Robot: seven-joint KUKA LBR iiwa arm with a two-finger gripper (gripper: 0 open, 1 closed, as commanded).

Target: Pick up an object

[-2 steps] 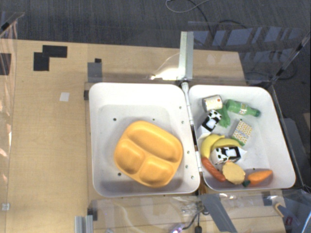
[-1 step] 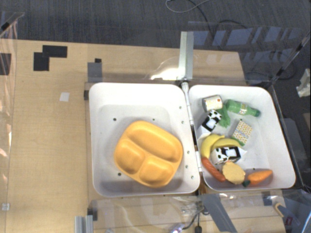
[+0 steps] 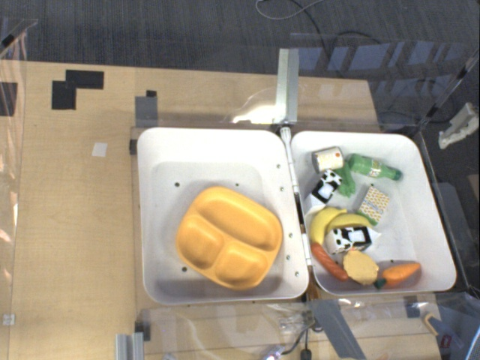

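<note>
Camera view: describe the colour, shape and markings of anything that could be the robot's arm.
A whitish, angular piece at the right edge, beyond the right bin, might belong to it; I cannot tell. It bears no visible markings.

Slanted overhead view of both bins [image 3: 150,201]

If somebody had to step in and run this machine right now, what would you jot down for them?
Arm and gripper: nothing to report from the camera view at this moment.
Left bin: one yellow divided tray, lying tilted.
Right bin: a cluster of small toys, among them a green bottle, a banana, two carrots, a round cracker-like piece and a black-and-white cow toy.
Done: nothing is lifted; everything rests in the bins.
Left: choose one object and pick it up.
</note>
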